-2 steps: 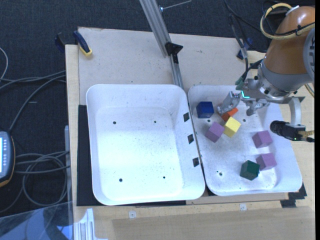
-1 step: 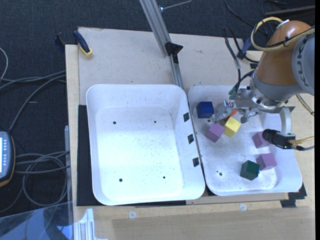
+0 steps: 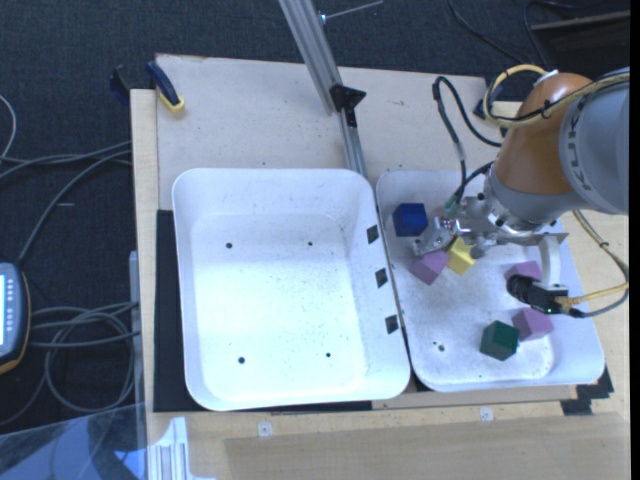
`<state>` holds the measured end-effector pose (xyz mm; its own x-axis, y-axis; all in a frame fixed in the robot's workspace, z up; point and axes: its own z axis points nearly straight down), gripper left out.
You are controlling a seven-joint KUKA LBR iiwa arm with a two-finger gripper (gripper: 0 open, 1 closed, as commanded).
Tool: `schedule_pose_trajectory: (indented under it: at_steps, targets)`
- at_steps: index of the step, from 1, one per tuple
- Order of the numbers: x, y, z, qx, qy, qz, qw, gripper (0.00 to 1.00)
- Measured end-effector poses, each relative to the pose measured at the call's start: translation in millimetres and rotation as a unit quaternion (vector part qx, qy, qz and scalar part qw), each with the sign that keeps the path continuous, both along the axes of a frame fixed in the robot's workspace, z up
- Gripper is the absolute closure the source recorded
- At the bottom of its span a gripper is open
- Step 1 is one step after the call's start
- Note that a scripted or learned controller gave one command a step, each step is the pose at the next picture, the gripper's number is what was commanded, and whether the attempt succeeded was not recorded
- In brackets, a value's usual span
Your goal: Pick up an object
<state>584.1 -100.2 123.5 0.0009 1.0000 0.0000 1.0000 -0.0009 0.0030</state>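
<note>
The end effector (image 3: 443, 240) hangs low in the right bin (image 3: 440, 363); whether it grips anything, I cannot tell. A purple cube (image 3: 430, 266) and a yellow cube (image 3: 460, 258) lie just beneath it.

We are looking at a robotics lab. A plywood bench (image 3: 260, 118) stands on dark carpet (image 3: 70, 28), loose cables (image 3: 60, 168) trail across the floor, and an aluminium camera pole (image 3: 315, 43) rises from the bench. Two white bins (image 3: 200, 198) sit side by side, and the arm (image 3: 570, 148) reaches over small coloured test blocks (image 3: 498, 340).
</note>
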Motion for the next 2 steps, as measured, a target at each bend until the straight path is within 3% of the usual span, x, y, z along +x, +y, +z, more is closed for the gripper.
schedule_pose_trajectory:
  at_steps: [1,2]
  targets:
    - [8.9,-0.8,-10.9,-0.0008,-0.011,0.000,0.9999,0.00]
    - [10.6,-0.2,1.4,-0.0010,-0.014,0.001,0.9999,1.00]
